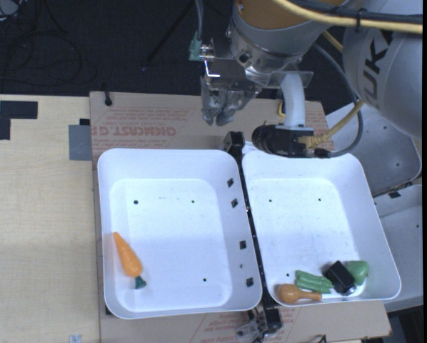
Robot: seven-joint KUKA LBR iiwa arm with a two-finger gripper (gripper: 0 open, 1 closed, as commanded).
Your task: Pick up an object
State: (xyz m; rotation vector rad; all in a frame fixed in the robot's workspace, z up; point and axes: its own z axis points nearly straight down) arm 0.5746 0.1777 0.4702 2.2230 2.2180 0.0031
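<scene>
Arm [320,20] is hanging over the far edge of the bench, above the cardboard behind the two white bins, and its gripper [220,109] is carrying nothing, though I cannot tell how it is set. Left bin [113,170] is holding a toy carrot [127,257] near its front left corner. Right bin [370,213] is showing a black block [340,277], a green pea pod [313,282], another green piece [358,269] and an orange pear-shaped toy [296,294] huddling in its front right corner.
</scene>
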